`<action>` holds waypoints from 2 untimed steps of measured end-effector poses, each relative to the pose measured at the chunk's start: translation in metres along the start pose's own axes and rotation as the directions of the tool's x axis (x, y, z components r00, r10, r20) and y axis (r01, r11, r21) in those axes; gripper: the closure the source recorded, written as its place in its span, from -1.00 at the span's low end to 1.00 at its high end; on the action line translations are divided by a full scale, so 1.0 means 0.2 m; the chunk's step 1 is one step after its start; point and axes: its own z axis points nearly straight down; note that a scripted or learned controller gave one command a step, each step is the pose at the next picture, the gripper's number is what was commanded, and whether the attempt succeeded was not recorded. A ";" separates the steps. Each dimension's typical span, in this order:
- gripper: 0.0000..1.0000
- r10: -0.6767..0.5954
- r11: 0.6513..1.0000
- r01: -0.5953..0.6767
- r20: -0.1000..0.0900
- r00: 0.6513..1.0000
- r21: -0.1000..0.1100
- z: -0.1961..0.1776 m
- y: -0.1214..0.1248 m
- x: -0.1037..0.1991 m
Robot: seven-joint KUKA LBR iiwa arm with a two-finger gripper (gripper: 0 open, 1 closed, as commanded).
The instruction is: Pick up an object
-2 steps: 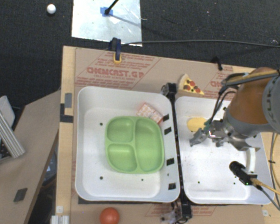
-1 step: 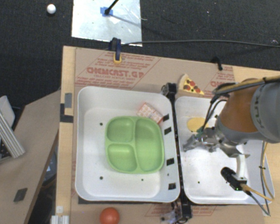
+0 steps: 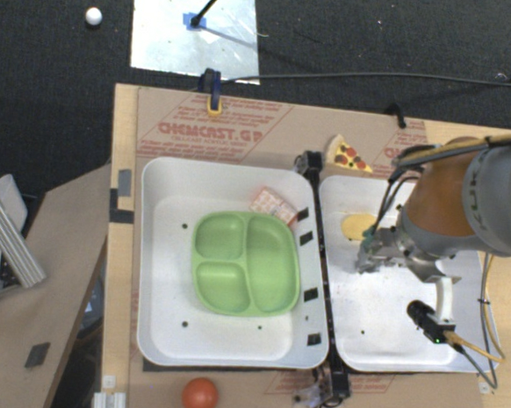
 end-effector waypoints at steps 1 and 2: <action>1.00 -0.002 1.000 0.002 0.000 1.000 0.000 -0.31 -0.01 0.00; 1.00 -0.003 1.000 0.003 0.001 1.000 -0.006 -0.63 0.00 0.01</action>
